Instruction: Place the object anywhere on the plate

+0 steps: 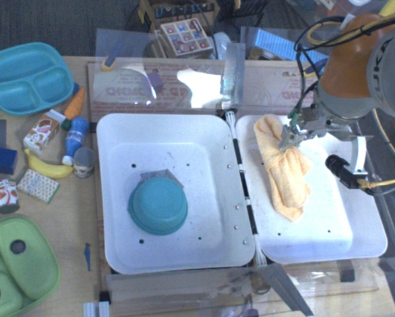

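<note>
My jaws [291,137] sit over the yellow cloth [285,170], whose long axis runs toward the right bin's [356,233] near edge; their spread I cannot tell.

I see the arm [356,58] reaching in from the right over the right bin [362,240]. Its gripper [291,136] sits low on the upper part of a yellow cloth [287,174], which lies lengthwise in that bin's left half. Finger state unclear from here. In the left bin [118,144] a blue bowl [158,206] rests upside down near the centre. Left of the bins, on the bench [65,223]: a blue divided tray [29,78], a banana [47,165], a green tray [16,266].
</note>
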{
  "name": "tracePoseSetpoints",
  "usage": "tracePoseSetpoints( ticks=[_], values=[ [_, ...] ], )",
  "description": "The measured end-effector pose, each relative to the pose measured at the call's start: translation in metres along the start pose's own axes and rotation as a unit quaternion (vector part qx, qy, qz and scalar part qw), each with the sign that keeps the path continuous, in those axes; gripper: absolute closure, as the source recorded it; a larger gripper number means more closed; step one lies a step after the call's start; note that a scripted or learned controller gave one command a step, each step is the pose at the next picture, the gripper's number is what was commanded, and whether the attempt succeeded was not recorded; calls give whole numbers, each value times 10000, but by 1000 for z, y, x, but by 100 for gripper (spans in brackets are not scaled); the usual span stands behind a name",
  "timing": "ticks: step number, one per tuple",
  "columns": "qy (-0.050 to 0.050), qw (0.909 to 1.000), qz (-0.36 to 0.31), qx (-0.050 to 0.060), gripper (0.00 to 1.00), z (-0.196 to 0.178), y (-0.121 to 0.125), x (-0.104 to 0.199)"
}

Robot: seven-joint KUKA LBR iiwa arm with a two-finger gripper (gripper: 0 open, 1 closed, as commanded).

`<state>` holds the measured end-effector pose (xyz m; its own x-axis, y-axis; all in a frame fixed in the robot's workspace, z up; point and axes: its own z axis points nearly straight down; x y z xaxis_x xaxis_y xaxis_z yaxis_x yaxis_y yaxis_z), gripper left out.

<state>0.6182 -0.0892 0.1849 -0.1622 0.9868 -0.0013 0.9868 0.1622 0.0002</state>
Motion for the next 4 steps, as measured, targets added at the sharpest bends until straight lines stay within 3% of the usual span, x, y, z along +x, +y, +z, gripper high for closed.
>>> tracePoseSetpoints(
  ticks=[1,2,3,4],
  values=[
    [5,9963,-865,7,100,0,15,74],
    [7,9873,-1591,-6,100,0,-36,158],
    [13,9695,-2451,13,100,-9,-68,225],
    [11,9696,-2447,11,0,-9,-68,224]
  ],
)
